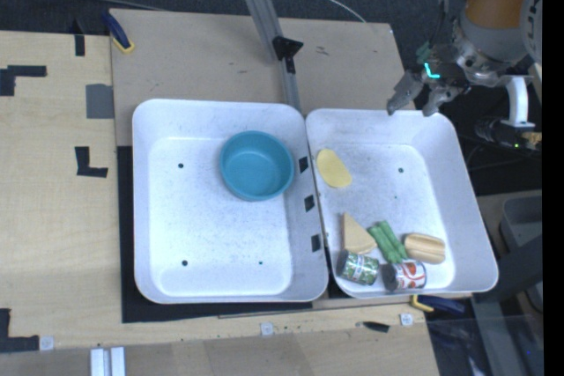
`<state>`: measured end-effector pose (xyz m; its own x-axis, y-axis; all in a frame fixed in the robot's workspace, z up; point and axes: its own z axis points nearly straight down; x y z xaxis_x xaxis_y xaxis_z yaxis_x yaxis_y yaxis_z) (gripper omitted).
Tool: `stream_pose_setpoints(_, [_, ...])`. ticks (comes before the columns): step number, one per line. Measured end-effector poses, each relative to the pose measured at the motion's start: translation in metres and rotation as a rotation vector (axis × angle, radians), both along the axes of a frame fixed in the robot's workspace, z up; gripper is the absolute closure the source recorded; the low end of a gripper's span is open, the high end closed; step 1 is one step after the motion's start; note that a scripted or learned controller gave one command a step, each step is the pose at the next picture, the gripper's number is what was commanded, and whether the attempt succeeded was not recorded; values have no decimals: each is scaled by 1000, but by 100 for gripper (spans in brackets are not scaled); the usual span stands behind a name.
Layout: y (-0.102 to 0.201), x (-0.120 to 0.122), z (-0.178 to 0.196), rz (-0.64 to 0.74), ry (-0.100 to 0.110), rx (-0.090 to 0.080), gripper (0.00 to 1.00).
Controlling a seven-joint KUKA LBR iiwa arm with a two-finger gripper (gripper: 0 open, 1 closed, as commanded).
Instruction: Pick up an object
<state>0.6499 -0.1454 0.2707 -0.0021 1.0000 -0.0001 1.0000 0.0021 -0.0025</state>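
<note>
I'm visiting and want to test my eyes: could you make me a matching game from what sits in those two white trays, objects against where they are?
Things:
1. blue bowl
2. yellow oval piece
3. red can
4. gripper

Places:
A. near edge of the right bin, among a cluster
B. above the right bin's far rim
C. left bin
D. right bin, far-left part, alone

Pairs: 1-C, 2-D, 3-A, 4-B
</note>
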Motion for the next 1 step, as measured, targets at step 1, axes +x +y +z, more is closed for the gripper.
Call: stream_pose_setpoints(1, [0,0,1,0,-1,0,0])
